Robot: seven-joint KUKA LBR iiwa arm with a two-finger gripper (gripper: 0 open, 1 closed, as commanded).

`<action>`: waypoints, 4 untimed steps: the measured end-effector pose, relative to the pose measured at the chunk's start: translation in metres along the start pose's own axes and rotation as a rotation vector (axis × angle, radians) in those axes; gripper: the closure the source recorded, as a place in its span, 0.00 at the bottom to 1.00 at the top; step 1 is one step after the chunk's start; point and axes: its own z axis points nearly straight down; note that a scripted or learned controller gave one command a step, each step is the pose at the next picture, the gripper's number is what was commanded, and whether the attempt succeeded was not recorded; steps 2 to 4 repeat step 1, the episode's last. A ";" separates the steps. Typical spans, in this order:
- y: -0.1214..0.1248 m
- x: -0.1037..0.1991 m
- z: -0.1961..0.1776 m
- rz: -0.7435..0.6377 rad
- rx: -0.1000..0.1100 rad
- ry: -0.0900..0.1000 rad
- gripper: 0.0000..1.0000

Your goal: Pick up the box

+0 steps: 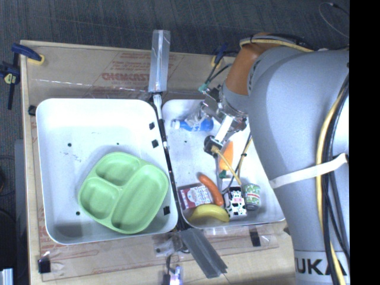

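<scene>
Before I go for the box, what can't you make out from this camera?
Camera view:
- Right bin's right side: hidden under the arm.
- Dark red box: partly covered by the orange sausage and banana; label too small.
- Blue thing by the gripper: blurred, unidentifiable.

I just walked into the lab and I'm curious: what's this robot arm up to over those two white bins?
The grey arm reaches in over the right bin, with its gripper close to a blue item at the far end. It isn't visibly holding anything. The brown box lies at the bin's near end beside a banana, apart from the gripper. The left bin holds a green plate.
</scene>
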 end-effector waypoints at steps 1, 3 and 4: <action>-0.022 -0.009 0.011 -0.096 0.001 -0.009 0.00; -0.022 -0.009 0.011 -0.096 0.001 -0.009 0.00; -0.022 -0.009 0.011 -0.096 0.001 -0.009 0.00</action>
